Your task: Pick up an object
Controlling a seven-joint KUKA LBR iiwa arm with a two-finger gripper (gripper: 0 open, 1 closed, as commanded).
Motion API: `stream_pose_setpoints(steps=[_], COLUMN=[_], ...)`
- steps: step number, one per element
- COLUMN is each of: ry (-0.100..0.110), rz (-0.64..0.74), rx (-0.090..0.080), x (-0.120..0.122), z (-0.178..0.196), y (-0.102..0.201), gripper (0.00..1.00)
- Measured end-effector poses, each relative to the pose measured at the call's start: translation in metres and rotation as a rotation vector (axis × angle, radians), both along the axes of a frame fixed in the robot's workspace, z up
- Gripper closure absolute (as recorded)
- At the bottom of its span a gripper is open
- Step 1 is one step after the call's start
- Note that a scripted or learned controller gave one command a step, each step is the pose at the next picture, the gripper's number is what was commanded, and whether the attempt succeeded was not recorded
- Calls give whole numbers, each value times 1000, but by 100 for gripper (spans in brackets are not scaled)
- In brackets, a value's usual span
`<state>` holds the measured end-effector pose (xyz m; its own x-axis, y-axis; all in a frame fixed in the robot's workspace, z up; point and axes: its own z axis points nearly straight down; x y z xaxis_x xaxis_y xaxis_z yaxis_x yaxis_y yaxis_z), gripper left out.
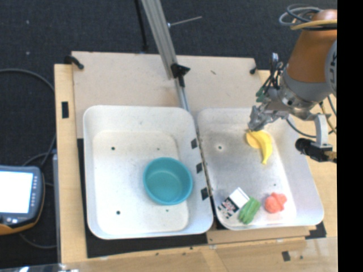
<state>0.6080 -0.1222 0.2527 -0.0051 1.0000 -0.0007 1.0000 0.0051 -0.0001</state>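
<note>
A yellow banana [261, 144] lies in the right bin [295, 163], toward its far side. My gripper [258, 122] hangs just above the banana's upper end, at or very near it. Whether it touches the banana I cannot tell. Along the right bin's near edge lie a white card with a black print [233, 201], a green vegetable-shaped toy [249, 210] and a red-orange toy [275, 203]. A teal bowl [167, 180] sits upright in the left bin [102, 152].
A slanted metal pole [164, 38] runs from the top of the view down to the gap between the bins. The bins stand on a pale board [125, 78]. A screen device [17, 194] sits at the left edge.
</note>
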Motion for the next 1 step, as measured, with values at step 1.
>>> stream_pose_setpoints(steps=[1], ry=[-1], rz=[2], rx=[2], x=[-7], z=[5], y=[49], gripper=[100])
